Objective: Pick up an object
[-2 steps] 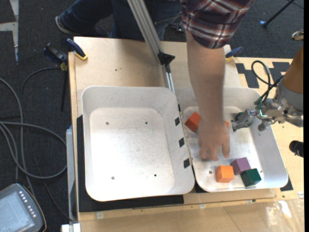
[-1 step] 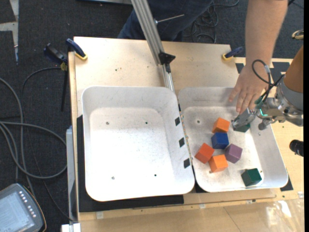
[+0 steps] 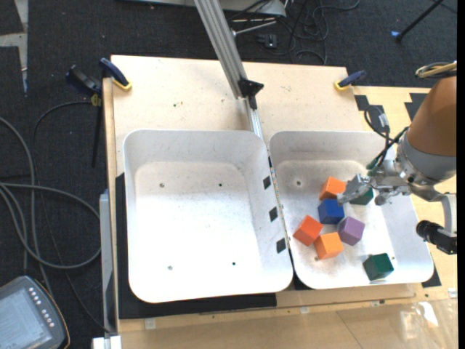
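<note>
Several small blocks lie in the right bin [image 3: 407, 227]: an orange block [image 3: 333, 187], a blue block [image 3: 330, 211], a purple block [image 3: 352, 230], two more orange blocks [image 3: 308, 230] [image 3: 329, 245] and a green block [image 3: 378, 265] near the front. My gripper [image 3: 357, 191] reaches in from the right, low over the bin, just right of the upper orange block. A dark green block [image 3: 362, 196] sits right at its tip, partly hidden by it. Whether that block is gripped is unclear.
The left bin [image 3: 196, 217] lies beside the right one, a raised divider between them. A metal strut [image 3: 221, 38] slants over the bench at the back. Yellow-tipped clamps [image 3: 116, 75] [image 3: 350, 80] hold the board's far corners.
</note>
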Tool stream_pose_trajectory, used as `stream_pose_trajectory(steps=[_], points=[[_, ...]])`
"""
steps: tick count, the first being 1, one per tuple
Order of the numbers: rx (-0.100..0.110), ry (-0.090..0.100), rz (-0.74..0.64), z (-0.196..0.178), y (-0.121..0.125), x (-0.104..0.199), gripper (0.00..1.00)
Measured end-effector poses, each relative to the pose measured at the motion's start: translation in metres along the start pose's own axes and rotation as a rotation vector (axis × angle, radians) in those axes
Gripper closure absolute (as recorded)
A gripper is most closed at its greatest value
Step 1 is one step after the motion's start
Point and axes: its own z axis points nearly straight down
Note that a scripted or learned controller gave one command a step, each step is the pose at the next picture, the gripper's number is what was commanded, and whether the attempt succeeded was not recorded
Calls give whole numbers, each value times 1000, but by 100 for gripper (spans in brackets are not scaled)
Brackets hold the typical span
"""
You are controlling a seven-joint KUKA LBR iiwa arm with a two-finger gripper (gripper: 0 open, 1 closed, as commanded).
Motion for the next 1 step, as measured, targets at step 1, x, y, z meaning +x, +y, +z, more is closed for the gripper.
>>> stream_pose_trajectory(steps=[1], points=[[-5, 0, 2, 58, 7, -5, 0]])
